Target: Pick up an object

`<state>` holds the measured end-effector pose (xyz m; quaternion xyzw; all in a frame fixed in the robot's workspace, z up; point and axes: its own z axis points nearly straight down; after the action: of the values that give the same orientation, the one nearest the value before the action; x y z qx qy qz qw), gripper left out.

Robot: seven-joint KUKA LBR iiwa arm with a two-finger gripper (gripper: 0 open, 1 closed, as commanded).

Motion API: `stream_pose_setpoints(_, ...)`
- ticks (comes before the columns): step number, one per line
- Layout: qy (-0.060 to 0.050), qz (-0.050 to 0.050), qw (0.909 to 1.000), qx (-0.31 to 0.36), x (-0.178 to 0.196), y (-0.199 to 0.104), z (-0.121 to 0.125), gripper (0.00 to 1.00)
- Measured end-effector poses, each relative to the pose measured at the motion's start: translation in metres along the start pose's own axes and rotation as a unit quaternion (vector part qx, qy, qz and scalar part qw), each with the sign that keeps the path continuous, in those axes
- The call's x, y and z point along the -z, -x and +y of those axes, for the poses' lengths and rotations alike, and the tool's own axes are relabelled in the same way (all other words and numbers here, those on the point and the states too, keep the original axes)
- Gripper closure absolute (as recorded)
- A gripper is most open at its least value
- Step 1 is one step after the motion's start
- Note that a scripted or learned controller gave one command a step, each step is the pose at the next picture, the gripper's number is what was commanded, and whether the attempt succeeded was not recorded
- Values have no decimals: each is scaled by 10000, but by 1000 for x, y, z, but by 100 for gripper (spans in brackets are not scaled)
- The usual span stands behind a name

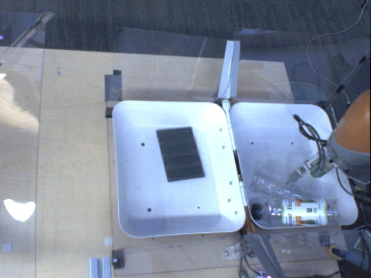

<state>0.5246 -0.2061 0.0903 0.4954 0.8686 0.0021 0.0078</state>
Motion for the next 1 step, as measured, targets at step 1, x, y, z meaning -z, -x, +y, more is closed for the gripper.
stream_pose_setpoints(1, 7, 19, 9992, 391, -2, -8, 97, 0)
